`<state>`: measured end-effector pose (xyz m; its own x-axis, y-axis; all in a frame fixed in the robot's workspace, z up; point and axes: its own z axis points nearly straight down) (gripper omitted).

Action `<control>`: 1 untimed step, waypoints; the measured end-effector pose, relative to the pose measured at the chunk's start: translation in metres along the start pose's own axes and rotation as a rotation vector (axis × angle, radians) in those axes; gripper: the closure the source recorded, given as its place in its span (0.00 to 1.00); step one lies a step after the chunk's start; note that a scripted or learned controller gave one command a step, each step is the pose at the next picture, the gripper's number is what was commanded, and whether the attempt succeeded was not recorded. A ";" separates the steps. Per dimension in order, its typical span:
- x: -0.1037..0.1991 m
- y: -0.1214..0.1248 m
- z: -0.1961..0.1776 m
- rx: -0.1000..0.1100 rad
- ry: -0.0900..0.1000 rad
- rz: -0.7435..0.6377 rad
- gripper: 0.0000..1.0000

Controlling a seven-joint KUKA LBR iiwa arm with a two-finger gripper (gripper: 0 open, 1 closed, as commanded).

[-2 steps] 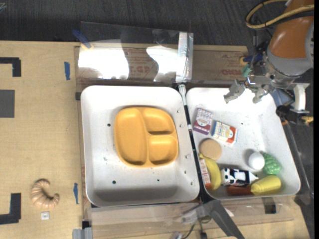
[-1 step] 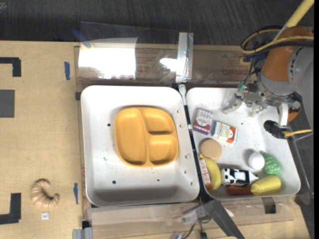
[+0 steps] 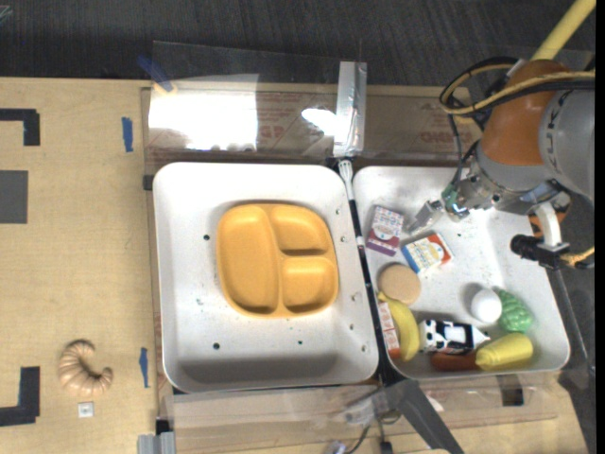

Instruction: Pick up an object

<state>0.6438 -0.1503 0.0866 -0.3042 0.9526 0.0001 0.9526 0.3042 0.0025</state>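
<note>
The right bin holds several small objects. A purple-and-white packet lies near its left wall, with a white, red and blue packet beside it. Below them are a tan round disc, a banana, a black-and-white toy cow, a white ball, a green item and a yellow fruit. My gripper hangs in the upper part of this bin, slanting down-left, just right of the purple packet and above the red and blue packet. Nothing shows held in it.
The left bin carries a yellow divided plate. A croissant-shaped toy lies on the bench at the far left. A clear plastic sheet stands behind the bins. Cables loop above the arm's orange band.
</note>
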 end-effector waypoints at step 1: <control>0.045 -0.025 -0.001 -0.003 -0.002 -0.212 0.00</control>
<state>0.6058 -0.1153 0.0877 -0.4979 0.8672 -0.0024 0.8672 0.4980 0.0053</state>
